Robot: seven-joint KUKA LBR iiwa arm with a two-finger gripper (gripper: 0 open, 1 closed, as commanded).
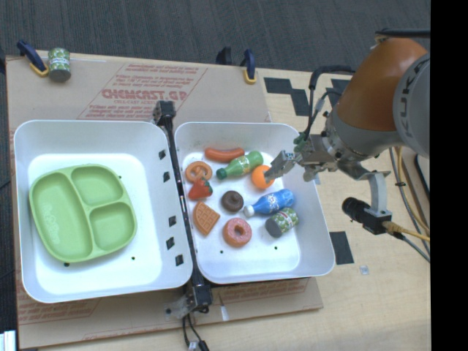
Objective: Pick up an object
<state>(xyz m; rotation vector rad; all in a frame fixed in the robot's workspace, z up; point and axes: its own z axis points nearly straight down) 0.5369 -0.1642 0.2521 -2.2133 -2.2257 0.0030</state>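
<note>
Pick not yet done. Hand (281, 165) hovers at right bin (316, 234) right side, just beside orange toy (261, 177); open or closed, cannot tell. All toys lie in bin. Grasp and lift remain.

Just left of the pincer (281, 165) lies an orange toy (261, 177), then a green bottle (240, 165) and a red-brown sausage (224, 153). Below the pincer: a blue bottle (272, 202), a dark-chocolate doughnut (232, 201), a pink-iced doughnut (237, 232). Far left, a lime-green tray (82, 210) in a white bin (29, 269).
</note>
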